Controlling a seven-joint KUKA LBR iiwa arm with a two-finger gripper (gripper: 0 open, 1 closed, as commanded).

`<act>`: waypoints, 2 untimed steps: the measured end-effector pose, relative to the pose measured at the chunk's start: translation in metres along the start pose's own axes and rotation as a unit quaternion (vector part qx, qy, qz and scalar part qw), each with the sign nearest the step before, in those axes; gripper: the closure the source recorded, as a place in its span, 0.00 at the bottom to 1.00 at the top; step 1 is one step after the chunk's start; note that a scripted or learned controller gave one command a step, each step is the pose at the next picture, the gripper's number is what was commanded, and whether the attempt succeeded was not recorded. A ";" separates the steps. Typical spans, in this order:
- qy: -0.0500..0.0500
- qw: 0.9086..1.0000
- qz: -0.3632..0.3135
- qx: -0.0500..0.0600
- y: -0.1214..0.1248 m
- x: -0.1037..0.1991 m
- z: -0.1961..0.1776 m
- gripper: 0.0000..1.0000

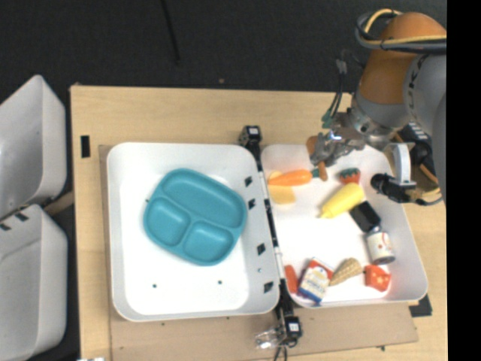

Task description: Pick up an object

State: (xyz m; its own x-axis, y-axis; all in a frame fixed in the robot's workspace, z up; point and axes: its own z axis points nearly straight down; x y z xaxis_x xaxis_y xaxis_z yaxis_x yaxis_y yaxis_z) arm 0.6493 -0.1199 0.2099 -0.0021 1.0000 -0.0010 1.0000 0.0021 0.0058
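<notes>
At right bin (319, 235) far rim, fingers (325, 159) beside carrot (291, 177), grip untellable, mid-bin floor open.

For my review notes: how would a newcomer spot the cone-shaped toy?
Look in the right white bin, along its near edge, lowest in the picture. The tan cone lies on its side between a white, blue and red carton and a small red toy. It alone is tan and tapered.
</notes>
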 end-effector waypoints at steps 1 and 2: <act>0.000 1.000 -0.001 0.001 0.001 -0.002 -0.033 1.00; 0.000 1.000 -0.001 0.004 -0.040 0.034 -0.028 1.00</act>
State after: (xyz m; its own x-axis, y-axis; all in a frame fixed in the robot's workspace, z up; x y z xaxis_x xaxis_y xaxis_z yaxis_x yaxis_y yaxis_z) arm 0.6096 -0.0864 0.2375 -0.0031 1.0000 -0.0006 1.0000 0.0031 -0.0018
